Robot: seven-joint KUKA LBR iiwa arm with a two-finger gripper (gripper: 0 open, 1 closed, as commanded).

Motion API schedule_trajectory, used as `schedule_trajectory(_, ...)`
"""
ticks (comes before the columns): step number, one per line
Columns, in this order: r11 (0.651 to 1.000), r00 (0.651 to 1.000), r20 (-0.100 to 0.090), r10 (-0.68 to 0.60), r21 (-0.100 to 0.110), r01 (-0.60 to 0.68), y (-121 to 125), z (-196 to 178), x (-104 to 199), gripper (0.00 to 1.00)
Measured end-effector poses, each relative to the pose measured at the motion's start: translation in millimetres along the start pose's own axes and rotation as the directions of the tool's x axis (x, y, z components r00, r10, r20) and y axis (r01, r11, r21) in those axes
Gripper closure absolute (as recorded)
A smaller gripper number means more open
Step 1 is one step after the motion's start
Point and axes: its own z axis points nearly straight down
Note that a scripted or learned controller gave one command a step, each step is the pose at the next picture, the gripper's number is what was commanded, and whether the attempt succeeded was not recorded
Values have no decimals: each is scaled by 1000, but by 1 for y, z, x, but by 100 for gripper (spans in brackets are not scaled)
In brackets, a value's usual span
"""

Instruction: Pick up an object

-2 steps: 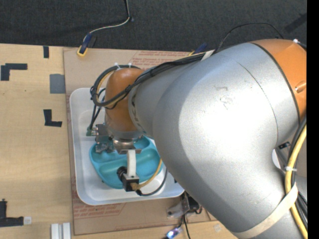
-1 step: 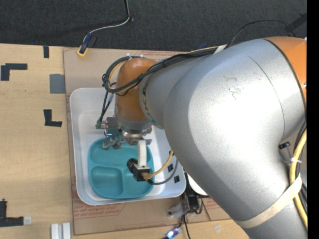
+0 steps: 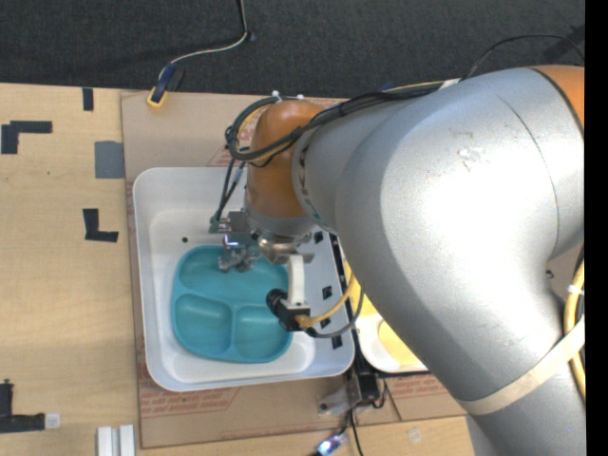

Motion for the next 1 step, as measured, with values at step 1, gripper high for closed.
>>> schedule_trajectory(1,1000,1000,-1,0,0,0,12,0,-42,100)
